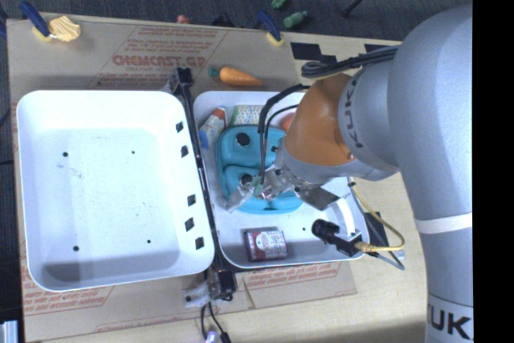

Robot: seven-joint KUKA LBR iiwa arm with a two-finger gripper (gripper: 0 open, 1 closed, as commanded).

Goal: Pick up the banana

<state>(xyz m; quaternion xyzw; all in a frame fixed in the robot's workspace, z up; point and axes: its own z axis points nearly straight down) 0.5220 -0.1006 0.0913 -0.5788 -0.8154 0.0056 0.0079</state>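
Banana: not identifiable; likely hidden under arm, so orientation and long axis cannot be told. Pincer [265, 187] low in right bin [210, 104], over blue plastic item [239, 157]; state cannot be told. Step, judged: descent to grasp. Next: locate banana, align across its length. Small dark box [264, 243] just below pincer, carrot [238, 77] well above, outside bin.

Glossy white plastic bins [104, 104]

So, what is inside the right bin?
The right bin holds a blue item, a small dark packet and a bottle. The arm covers the rest; a banana cannot be made out.
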